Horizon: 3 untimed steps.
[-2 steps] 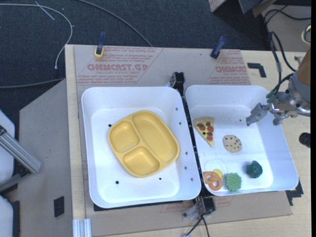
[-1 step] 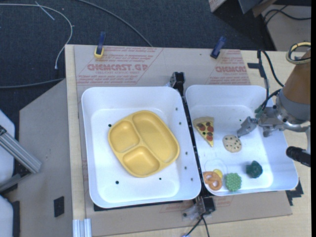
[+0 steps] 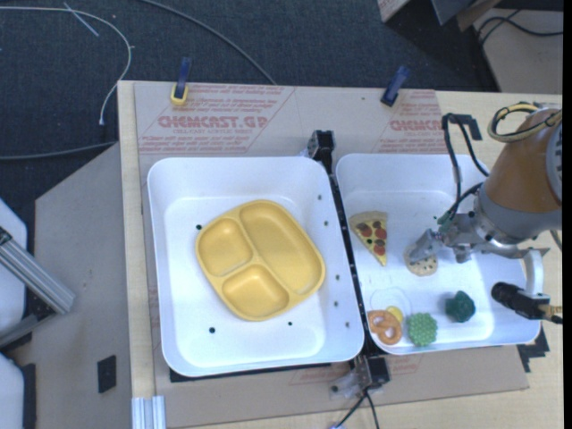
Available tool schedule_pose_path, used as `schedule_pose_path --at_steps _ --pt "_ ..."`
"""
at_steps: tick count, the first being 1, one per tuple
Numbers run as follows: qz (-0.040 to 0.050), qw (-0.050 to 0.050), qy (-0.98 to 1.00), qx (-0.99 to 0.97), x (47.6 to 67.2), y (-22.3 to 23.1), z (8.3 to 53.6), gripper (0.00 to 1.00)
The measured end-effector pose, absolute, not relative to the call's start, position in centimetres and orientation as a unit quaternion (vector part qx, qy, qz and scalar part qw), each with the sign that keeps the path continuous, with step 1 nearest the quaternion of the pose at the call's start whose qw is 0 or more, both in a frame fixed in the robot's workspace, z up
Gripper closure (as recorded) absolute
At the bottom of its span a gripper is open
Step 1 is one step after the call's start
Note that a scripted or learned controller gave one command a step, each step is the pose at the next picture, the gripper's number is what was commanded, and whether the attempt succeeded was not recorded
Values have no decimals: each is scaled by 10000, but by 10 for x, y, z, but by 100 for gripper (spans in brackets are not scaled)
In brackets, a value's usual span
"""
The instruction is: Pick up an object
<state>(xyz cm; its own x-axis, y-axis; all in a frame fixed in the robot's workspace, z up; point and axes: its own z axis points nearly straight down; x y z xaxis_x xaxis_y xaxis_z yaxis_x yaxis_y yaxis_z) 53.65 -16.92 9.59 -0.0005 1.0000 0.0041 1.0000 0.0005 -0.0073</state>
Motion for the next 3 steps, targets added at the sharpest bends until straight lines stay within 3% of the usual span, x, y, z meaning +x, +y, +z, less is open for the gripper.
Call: schedule_pose_path --at_steps 1,3 --pt "-9 2 -7069 -7073 539 -170 111 100" --pt "-17 -31 -7075 -7067 541 -175 205 100"
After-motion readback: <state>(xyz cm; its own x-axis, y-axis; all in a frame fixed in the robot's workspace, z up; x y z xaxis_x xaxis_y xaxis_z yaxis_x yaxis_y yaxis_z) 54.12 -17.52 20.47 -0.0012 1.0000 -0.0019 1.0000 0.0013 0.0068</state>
